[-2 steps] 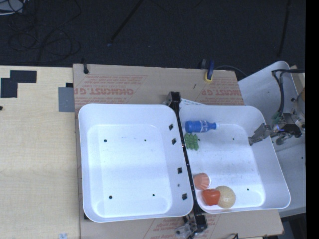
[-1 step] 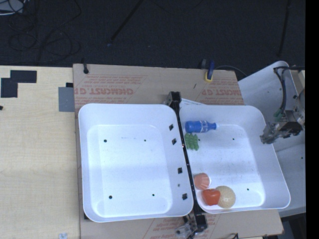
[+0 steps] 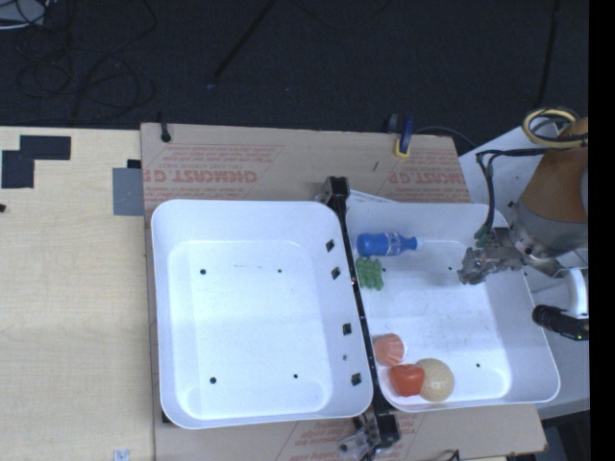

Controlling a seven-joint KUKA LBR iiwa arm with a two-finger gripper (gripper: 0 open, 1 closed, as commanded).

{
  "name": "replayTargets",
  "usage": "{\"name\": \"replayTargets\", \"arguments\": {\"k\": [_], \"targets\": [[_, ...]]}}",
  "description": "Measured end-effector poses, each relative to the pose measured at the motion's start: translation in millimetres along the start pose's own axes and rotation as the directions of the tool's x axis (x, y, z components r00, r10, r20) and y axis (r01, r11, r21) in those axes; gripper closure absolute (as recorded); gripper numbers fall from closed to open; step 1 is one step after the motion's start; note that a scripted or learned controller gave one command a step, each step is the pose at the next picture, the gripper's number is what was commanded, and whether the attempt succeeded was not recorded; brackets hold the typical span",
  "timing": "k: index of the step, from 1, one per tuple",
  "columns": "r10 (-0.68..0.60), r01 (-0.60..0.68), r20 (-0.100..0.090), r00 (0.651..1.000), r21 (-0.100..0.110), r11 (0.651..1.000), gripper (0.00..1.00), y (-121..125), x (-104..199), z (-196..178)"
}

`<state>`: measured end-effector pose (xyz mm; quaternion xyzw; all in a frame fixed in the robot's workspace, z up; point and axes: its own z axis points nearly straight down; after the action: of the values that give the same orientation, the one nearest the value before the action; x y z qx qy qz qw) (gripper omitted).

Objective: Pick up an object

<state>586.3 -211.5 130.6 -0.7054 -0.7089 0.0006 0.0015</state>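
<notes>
The blue bottle point(image 3: 386, 245) lies at the upper left of the right bin point(image 3: 524, 353), probably light and slippery, best gripped across its body; the claw point(image 3: 473, 269) hovers near, grip state unclear.

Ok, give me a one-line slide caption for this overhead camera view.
Gripper poised over the right bin, which holds a blue bottle, green toy and three round items.

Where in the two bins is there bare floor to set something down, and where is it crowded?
The left bin is bare floor throughout. In the right bin, the middle is free, between the green item and the gripper. The near-left corner is crowded with three round pieces; the blue bottle lies along the far wall.
</notes>
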Motion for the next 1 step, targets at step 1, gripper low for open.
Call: {"name": "replayTargets", "arguments": {"k": [1], "targets": [[0.003, -0.003, 0.001, 1.000, -0.004, 1.000, 1.00, 40.6, -1.8, 29.8]]}}
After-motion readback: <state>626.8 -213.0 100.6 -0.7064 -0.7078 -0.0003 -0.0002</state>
